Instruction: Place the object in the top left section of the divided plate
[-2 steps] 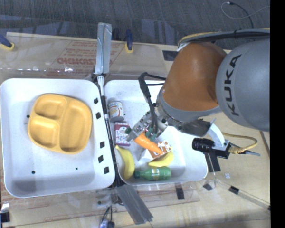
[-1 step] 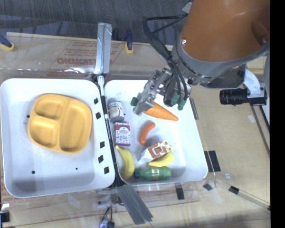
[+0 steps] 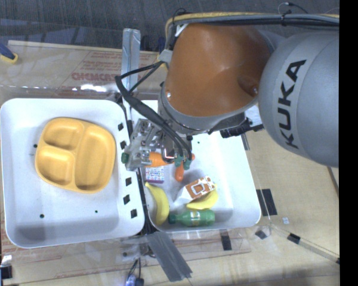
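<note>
We are working over the right white bin [image 3: 241, 177], lower centre of the frame, where the small orange carrot-like toy [image 3: 179, 171] is lying just beneath the pincer [image 3: 149, 151], beside a yellow banana [image 3: 159, 202] and a green bottle [image 3: 192, 218]. We cannot tell how the pincer is set. We are aiming for a centred grip on one item, then a high carry to the yellow divided plastic plate [image 3: 76, 154] at left.
</note>
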Available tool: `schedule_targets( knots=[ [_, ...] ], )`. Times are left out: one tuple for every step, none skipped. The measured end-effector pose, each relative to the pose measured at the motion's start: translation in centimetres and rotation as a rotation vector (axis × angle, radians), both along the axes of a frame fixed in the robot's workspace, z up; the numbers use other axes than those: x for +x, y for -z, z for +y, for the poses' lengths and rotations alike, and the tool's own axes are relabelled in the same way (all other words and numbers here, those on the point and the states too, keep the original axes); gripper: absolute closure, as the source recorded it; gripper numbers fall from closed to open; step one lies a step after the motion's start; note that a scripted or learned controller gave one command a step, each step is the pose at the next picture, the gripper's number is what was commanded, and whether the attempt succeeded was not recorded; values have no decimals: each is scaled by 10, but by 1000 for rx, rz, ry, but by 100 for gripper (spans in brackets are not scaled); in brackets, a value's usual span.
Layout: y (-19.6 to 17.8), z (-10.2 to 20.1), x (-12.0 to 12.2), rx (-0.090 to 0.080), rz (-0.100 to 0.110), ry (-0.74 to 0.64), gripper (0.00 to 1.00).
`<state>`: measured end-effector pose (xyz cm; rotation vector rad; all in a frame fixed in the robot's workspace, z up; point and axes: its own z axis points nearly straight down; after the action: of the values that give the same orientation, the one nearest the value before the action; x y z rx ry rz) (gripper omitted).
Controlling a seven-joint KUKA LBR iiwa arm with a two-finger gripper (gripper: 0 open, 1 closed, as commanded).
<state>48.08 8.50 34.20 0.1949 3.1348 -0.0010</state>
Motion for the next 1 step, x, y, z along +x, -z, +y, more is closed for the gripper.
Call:
schedule_targets(
  knots=[
    [112,92,-5,0,2,-140,100]
  ],
)
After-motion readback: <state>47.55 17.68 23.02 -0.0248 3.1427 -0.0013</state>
